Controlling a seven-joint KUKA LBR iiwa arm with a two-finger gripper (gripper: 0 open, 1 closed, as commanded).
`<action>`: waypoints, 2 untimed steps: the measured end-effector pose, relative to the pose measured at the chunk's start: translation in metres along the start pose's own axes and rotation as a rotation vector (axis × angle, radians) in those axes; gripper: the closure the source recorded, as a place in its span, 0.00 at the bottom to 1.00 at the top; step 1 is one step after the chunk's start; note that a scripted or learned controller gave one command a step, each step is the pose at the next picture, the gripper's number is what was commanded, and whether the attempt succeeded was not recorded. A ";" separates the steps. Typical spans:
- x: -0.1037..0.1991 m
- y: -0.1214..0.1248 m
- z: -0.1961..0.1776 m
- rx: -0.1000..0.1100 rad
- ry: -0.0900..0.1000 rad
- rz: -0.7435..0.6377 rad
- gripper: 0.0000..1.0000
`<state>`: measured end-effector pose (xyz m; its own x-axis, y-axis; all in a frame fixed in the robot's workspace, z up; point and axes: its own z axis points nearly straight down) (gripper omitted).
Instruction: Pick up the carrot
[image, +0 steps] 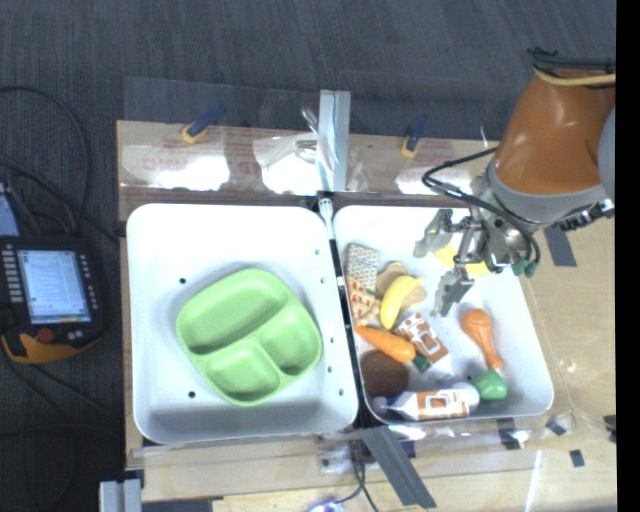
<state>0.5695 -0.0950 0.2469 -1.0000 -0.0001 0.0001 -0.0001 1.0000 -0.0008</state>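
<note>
The approach step appears to be in hand, with nothing lifted yet. The carrot (385, 343) is seen lying in the right bin (535, 345), near its left wall, just below the banana (400, 297) and touching the small carton (424, 338). The gripper (446, 262) is held above the bin's upper part, at about one o'clock from the carrot, fingers apart, and nothing is seen between them. A move toward seven o'clock and a descent is judged to be needed next.
</note>
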 end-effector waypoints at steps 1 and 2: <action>0.048 -0.071 0.023 0.000 0.002 0.027 0.00; 0.048 -0.122 0.094 -0.003 0.007 -0.050 0.00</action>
<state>0.5217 -0.2175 0.1527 -0.9987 -0.0502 0.0068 -0.0502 0.9987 0.0025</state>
